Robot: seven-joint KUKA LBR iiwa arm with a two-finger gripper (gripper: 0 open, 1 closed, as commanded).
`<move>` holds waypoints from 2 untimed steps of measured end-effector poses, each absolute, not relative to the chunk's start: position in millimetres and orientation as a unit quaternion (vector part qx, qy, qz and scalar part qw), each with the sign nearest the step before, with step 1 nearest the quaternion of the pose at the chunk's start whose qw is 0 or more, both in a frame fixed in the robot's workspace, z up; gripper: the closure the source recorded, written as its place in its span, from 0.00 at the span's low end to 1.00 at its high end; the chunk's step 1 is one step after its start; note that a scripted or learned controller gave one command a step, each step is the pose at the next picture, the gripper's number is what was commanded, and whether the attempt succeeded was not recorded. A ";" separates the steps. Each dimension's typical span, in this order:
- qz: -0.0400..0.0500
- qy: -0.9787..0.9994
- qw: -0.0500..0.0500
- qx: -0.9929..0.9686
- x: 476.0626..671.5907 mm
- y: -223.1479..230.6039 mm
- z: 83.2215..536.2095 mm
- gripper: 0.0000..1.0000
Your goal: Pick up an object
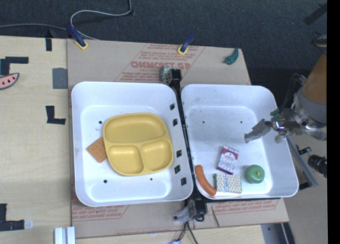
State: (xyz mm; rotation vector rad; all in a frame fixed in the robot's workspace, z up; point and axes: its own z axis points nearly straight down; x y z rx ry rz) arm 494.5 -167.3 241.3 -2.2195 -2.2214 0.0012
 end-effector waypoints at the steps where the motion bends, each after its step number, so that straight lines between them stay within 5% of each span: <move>1: 0.000 -0.707 0.001 -0.707 496.8 -143.7 92.2 0.00; 2: 0.001 -0.707 0.003 -0.707 496.2 -143.7 101.2 1.00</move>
